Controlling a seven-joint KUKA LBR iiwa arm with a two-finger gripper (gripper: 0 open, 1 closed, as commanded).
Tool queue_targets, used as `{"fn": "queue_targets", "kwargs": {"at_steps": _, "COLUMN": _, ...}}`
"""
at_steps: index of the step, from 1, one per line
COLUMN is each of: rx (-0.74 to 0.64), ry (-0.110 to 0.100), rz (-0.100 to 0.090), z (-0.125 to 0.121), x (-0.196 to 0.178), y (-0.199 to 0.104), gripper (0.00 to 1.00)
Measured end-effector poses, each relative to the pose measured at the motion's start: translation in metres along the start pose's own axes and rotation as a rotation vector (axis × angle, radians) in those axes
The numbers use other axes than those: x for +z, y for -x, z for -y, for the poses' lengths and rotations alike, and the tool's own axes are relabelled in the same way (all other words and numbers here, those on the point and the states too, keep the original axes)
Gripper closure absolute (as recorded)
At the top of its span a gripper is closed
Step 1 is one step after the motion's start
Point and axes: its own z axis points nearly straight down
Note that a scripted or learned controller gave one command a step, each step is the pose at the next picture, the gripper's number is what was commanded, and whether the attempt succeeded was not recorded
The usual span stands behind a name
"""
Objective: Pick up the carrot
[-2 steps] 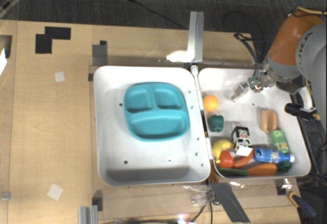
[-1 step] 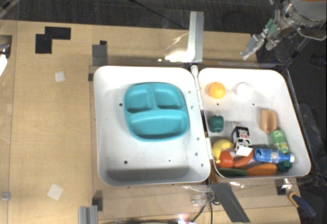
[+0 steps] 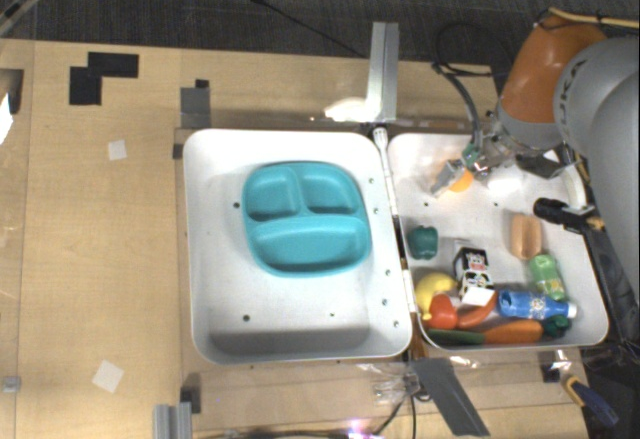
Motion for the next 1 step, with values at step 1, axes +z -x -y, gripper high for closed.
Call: {"fn": "queue_targets", "kwargs": {"at_steps": 1, "rx": -0.007, "ry": 0.016, "rz": 0.011, "z": -0.0055, "x": -0.0163, "y": 0.0006, "gripper": 1.0}}
